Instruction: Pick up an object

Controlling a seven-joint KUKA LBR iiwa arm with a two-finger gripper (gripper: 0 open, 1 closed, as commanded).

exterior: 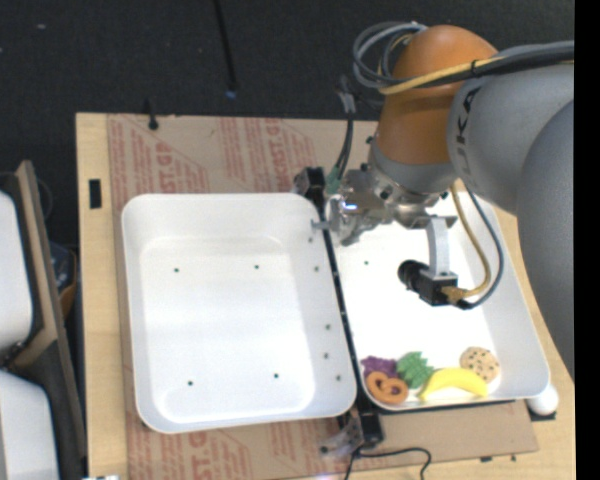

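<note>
Toy foods sit in a tight cluster along the near wall of the right bin (380,303). A yellow banana (452,383) lies flat, with a chocolate-chip cookie (479,364) just behind its right end. A green leafy piece (415,367) touches the banana's left end. Further left are a bunch of purple grapes (380,366) and an orange ring-shaped piece (387,389) in front of it, close to the wall shared with the left bin (230,308). Both bins rest on a cardboard sheet (210,158) laid over the worktop (100,268).

The pincer (352,216) hangs at the far left corner of the right bin, over the dividing rim and well apart from the toys. I cannot tell whether it is spread or pressed together, because the wrist and cabling crowd it from this angle. Nothing can be seen held in it.

The step in hand looks like the approach, with no object picked yet. To do it well, the grey arm (520,118) would need to carry the pincer toward the near edge and settle on a single toy. The cookie looks like the easier target, since its right side is open. The banana, greens and grapes press against one another, so a descent there could clip a neighbour or pin a piece against the wall. Coming straight down, centred and clear of the rim, should give the firmest hold.
</note>
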